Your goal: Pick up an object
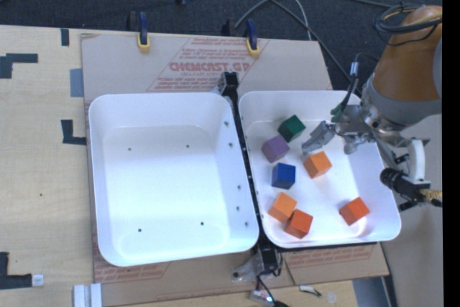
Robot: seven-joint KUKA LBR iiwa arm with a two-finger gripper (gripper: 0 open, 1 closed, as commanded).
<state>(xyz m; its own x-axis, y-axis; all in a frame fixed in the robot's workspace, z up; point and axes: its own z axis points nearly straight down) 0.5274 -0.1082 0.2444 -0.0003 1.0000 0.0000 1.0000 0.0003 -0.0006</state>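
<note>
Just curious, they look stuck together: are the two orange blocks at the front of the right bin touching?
Touching. The camera view shows the orange block and the redder orange block meeting at a corner, no white floor between.

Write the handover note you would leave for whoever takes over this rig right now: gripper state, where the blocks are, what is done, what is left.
Gripper: over the right bin, fingers open, holding nothing, just above and beside an orange block.
Blocks, all in the right bin: green block, purple block, blue block, two orange blocks touching near the front, one more orange block at front right.
Left bin: no blocks in it.
Done: arm positioned over the blocks.
Left: close on a block and lift it.
</note>
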